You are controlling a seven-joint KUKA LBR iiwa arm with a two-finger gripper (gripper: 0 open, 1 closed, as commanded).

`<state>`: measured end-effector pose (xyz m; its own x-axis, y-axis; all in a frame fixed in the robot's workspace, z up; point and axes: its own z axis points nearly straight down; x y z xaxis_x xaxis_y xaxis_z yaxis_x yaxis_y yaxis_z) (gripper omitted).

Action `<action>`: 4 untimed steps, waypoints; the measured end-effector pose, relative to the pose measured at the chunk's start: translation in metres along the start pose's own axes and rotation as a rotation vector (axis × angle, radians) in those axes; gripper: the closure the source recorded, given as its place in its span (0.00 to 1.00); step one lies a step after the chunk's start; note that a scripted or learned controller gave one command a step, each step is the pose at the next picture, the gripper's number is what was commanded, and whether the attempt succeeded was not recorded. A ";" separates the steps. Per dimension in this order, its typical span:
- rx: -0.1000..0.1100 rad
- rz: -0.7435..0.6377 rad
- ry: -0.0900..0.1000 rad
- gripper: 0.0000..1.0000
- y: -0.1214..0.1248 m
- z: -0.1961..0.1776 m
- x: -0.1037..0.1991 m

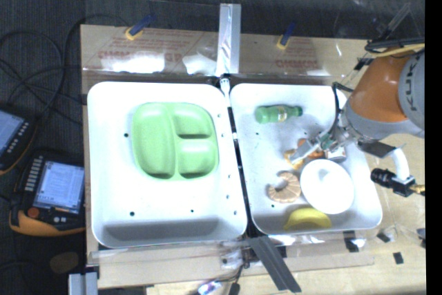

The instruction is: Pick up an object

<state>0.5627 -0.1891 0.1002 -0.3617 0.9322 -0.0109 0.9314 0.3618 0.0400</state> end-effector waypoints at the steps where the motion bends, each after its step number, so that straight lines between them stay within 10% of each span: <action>1: 0.037 -0.121 0.014 0.00 -0.044 -0.064 -0.018; 2: 0.034 0.146 0.002 0.00 0.025 0.012 -0.019; 3: 0.028 -0.261 0.004 0.00 0.005 0.010 -0.015; 4: 0.021 -0.262 0.005 1.00 0.008 0.000 -0.014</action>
<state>0.5754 -0.1991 0.1011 -0.5912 0.8064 -0.0133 0.8063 0.5913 0.0154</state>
